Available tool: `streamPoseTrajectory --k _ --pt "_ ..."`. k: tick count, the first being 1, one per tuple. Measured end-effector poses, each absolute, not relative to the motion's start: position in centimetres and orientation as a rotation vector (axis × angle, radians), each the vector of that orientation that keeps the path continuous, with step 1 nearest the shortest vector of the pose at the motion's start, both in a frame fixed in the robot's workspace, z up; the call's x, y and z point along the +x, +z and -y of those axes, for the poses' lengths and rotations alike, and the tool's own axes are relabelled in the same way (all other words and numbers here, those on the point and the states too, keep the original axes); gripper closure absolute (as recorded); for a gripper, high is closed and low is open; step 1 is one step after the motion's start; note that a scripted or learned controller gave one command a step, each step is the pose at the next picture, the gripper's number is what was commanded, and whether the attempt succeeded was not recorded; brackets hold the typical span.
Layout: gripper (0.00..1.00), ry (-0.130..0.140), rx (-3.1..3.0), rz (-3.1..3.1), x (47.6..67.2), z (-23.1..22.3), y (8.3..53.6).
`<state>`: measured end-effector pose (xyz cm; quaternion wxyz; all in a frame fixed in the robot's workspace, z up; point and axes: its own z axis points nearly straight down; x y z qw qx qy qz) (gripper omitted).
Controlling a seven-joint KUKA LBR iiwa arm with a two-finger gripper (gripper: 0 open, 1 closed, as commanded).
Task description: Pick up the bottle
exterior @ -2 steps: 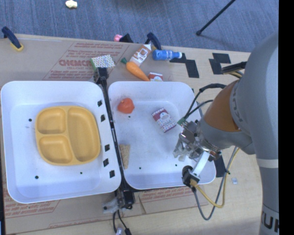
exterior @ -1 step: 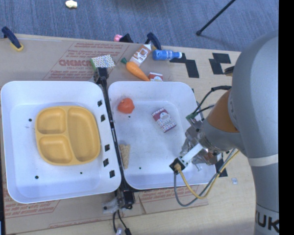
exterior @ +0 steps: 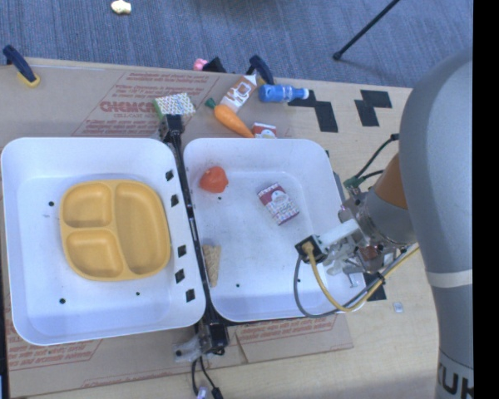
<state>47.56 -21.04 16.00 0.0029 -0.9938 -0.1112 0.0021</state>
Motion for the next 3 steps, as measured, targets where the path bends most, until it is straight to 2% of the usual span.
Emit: streamPoseTrajectory --k 1,2,3 --pt "1.0 0.007 -3.104 0.437 47.6 16.7 15.5" --pt "1.0 0.008 -3.106 0.424 47.9 21.1 11.2" --pt "1.0 0.004 -3.111 0.399 47.6 15.8 22.0"
